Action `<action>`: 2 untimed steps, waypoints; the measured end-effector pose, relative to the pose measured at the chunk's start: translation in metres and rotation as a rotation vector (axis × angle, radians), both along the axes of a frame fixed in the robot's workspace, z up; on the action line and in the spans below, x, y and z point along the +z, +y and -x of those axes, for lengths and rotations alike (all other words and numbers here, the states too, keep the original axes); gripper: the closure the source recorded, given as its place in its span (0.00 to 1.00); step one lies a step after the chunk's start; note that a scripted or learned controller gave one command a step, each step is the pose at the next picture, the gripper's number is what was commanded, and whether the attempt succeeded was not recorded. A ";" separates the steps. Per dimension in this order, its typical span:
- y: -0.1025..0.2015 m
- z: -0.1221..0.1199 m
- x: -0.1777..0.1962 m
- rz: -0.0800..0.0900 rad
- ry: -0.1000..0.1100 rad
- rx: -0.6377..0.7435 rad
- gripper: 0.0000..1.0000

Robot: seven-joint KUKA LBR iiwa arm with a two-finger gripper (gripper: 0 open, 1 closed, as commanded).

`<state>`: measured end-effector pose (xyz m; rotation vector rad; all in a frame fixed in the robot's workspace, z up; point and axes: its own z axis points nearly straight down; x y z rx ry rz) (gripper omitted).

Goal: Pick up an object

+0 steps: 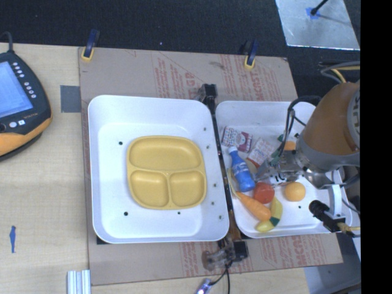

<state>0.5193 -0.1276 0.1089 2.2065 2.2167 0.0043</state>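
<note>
The right bin (257, 110) holds a blue bottle (242, 172), a red tomato (264, 192), an orange carrot (254, 206), a yellow banana (273, 217), an orange fruit (295, 191) and two small packets (237, 138). My gripper (274, 169) hangs low over the bin's middle, just above the tomato and right of the bottle. Its fingertips are lost among dark parts and cables. The arm's orange band (329, 124) rises behind it at the right.
The left bin (107, 112) carries a yellow three-compartment plate (166, 171). Both bins rest on a cardboard sheet (153, 72) held by clamps. A teach pendant (18, 103) lies at the far left of the bench.
</note>
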 end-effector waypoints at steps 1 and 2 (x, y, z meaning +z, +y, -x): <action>0.022 0.017 -0.005 0.020 -0.034 -0.005 0.00; 0.025 0.032 -0.006 0.016 -0.030 -0.004 0.00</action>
